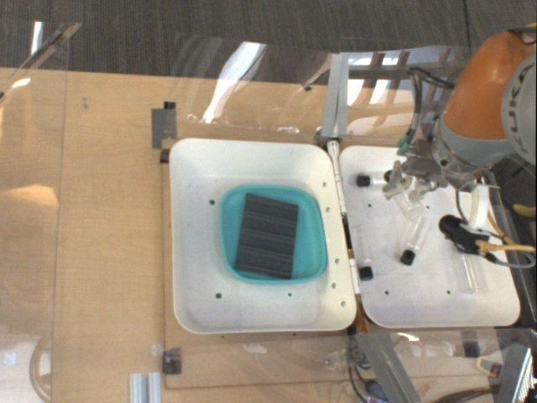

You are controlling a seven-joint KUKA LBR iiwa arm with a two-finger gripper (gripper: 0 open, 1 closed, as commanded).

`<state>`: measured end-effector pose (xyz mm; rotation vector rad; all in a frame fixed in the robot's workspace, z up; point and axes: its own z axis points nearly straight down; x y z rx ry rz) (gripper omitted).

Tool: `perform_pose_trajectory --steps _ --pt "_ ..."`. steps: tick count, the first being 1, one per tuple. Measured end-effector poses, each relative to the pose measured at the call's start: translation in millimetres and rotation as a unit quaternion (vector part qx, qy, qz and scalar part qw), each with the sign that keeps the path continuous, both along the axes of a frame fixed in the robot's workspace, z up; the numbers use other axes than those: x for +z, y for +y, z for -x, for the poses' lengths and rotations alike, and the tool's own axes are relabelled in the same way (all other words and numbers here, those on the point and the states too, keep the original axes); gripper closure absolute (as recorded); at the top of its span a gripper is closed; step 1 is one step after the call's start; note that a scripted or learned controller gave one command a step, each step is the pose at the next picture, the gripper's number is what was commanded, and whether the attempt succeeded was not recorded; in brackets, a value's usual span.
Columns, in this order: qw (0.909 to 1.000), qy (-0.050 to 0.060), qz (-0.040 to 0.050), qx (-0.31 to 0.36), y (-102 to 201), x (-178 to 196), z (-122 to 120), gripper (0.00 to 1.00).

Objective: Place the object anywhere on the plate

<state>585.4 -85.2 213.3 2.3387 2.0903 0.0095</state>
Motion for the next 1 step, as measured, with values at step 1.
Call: perform_pose_trajectory --steps 1 --pt "0.9902 0.002 0.0004 0.139 121.4 -28.7 51.9 1.00"
